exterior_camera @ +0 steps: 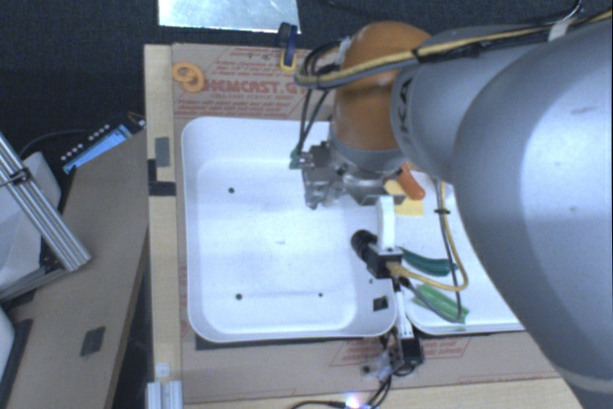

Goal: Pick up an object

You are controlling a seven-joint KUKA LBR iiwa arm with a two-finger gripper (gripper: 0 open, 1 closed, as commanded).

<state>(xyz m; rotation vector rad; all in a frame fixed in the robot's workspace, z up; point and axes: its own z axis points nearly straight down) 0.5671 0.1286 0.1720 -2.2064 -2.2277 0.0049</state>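
fingers (314, 194): over left bin (220, 235), far-right part; released or clenched, cannot tell
done: nothing visibly grasped
left: whole pick; green items (442, 304) lie in right bin (469, 328)

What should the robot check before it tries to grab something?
1. Gripper over a bin: ok, it hangs above the right side of the left bin.
2. Object straight under the gripper: cannot tell, it hides that spot.
3. Objects to pick: ok, a green thing and an orange thing lie in the right bin.
4. Clear look at the right bin: not ok, the arm covers most of it.
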